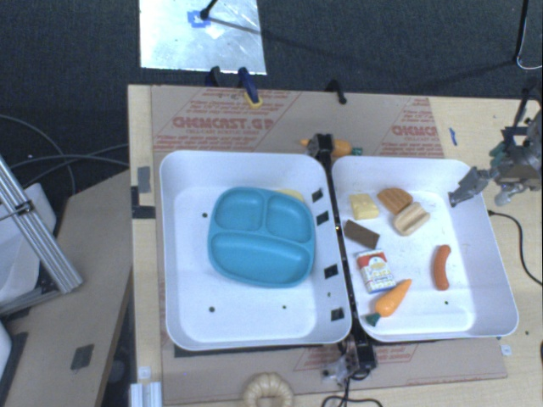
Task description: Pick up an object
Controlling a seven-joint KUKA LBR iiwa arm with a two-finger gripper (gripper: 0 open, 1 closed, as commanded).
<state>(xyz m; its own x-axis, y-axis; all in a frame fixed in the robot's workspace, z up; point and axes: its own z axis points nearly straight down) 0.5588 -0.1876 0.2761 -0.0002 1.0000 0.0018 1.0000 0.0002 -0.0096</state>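
The gripper (482,186), fingers seemingly open, hovers at the right bin's (484,253) two o'clock; descending there risks clipping the rim, missing the sausage (441,267).

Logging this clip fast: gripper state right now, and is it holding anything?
Gripper: over the right white bin's far right rim; open or shut cannot be told.

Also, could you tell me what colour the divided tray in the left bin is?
The divided tray is light blue, clearest in the camera view.

Smooth matt blue plastic tray (261,236) in glossy white plastic bin (182,227), on printed cardboard (280,117)
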